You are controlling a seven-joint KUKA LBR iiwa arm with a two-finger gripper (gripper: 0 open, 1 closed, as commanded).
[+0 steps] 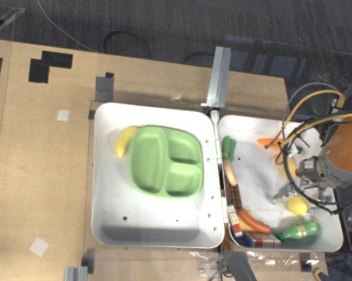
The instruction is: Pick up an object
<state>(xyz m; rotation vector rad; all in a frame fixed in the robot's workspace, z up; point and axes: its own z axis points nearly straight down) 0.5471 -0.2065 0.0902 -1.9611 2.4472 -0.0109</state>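
Lemon (297, 206), small and yellow, lies near the right edge of the right bin (264, 174), and it looks the likeliest target: the gripper (308, 188) hangs just above it, close to touching. Whether its fingers are apart or together I cannot tell, since cables and the wrist hide them. To do this step well, I judge the arm should come straight down with the lemon centred, because a round fruit rolls away from an off-centre squeeze, and the green bottle (299, 230) just below it leaves little room.

Along the right bin's left and bottom edges lie a green pepper (228, 148), a sausage (253, 221) and some small items; an orange carrot (267, 142) sits near its top edge. The left bin (109, 216) holds a green divided tray (165, 161) with a banana (125, 141) touching its left side
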